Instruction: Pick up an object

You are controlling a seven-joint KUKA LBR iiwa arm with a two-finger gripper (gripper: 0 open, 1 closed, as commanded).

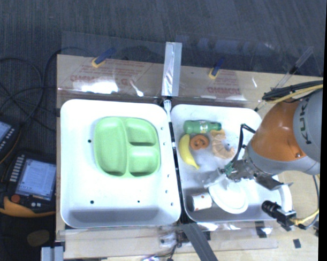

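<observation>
Objects all sit in the right white bin [177, 208]: green plastic bottle [202, 127] at 12 o'clock, yellow banana [188, 151] at 9, orange round piece [200, 142] beside it, white round dish [229, 198] at 6. Gripper [230, 171] hovers just above that dish; can't tell its grip state. Green divided tray [126, 146] fills the left white bin [76, 167].

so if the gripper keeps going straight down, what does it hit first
Most likely the white plate just below the gripper in the right bin; depth is unclear from above.
</observation>
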